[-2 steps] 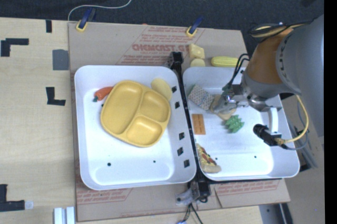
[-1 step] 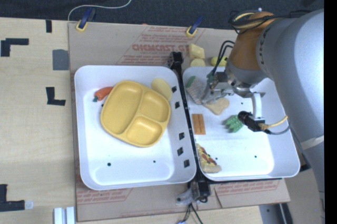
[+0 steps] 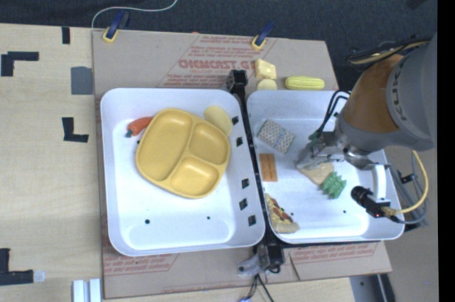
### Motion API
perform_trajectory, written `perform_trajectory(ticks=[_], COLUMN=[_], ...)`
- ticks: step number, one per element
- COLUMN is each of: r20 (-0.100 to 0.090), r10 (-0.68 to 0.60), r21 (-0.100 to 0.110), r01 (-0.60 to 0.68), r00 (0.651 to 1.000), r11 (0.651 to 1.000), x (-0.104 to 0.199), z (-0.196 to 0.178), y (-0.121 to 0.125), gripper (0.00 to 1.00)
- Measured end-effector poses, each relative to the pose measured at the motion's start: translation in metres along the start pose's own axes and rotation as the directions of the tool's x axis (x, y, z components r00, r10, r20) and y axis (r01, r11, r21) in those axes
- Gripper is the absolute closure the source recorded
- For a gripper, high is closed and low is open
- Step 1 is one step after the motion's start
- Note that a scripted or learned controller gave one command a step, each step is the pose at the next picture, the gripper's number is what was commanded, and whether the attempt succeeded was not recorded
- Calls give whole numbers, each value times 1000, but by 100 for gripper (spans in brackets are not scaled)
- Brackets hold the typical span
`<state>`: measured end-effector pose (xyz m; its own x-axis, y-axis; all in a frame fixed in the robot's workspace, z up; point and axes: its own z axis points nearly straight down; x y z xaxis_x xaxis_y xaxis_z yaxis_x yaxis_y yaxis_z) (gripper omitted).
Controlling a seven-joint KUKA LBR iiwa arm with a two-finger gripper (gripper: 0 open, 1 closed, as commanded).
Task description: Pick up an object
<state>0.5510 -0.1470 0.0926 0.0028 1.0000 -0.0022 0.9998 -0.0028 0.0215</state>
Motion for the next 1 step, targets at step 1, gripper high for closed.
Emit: perform_trajectory(ticks=[1], r20=[2], r10=[-4], r21=[1], r01=[4], r00=[1000], r11=[1000], x=[1], z=[-10], y=[2], gripper=[100])
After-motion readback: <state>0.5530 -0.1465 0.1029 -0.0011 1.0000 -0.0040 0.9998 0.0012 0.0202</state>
